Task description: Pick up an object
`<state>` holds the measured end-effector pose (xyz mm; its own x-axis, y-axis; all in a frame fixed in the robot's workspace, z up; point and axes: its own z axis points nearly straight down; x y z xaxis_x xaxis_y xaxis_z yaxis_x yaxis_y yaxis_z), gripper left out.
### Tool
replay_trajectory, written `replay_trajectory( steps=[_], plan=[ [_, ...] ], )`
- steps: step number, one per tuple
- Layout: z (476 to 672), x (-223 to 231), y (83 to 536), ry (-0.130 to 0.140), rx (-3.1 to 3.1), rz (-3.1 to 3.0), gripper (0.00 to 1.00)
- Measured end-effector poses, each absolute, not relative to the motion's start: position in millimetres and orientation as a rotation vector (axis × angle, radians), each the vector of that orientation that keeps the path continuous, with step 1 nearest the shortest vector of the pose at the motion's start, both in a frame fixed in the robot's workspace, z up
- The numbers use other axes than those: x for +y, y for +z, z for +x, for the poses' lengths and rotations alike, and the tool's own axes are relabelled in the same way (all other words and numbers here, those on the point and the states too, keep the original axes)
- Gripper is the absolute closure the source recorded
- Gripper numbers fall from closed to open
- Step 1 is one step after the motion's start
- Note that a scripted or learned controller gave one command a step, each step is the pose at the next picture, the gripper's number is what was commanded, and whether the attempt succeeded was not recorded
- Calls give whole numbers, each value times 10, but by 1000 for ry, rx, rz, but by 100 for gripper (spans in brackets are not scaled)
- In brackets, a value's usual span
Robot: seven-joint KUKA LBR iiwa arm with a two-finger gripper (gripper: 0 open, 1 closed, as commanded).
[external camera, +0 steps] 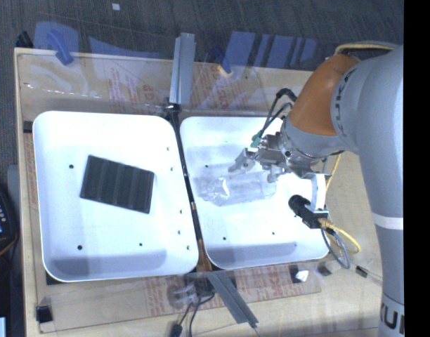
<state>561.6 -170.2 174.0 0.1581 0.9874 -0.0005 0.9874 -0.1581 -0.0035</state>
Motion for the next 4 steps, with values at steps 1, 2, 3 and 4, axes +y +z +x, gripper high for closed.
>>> replay_trajectory(
  steps=[1,2,3,4],
  plan=[
    [5799,-1686,1942,1,-2079,-2352,0],
    [5822,-1439,1067,1,-2054,-2374,0],
    [5867,-1506,1478,1,-2103,-2331,0],
    [5537,-1647,1690,4,-1868,-2521,0]
  ],
)
